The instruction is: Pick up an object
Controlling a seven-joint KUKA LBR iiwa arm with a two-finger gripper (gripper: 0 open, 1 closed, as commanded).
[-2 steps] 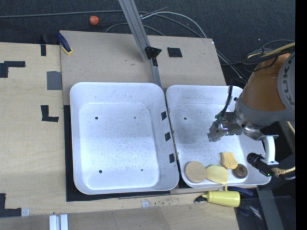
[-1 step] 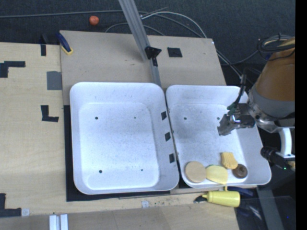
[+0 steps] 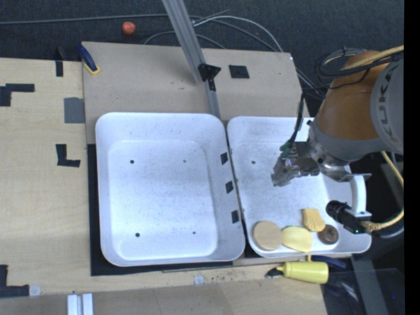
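I'm looking at four small things lying along the near edge of the right bin [image 3: 262,136]: a tan disc [image 3: 266,235], a yellow lump [image 3: 297,239] touching it, a yellow block [image 3: 314,219] just behind, and a brown piece [image 3: 328,234] beside that. My tool [image 3: 286,172] is hanging over the middle of that bin, well apart from them; I cannot tell how it is set. The left bin [image 3: 164,189] is sitting alongside. A yellow-handled item [image 3: 303,271] is lying on the table [image 3: 39,195] by the right bin's near rim.
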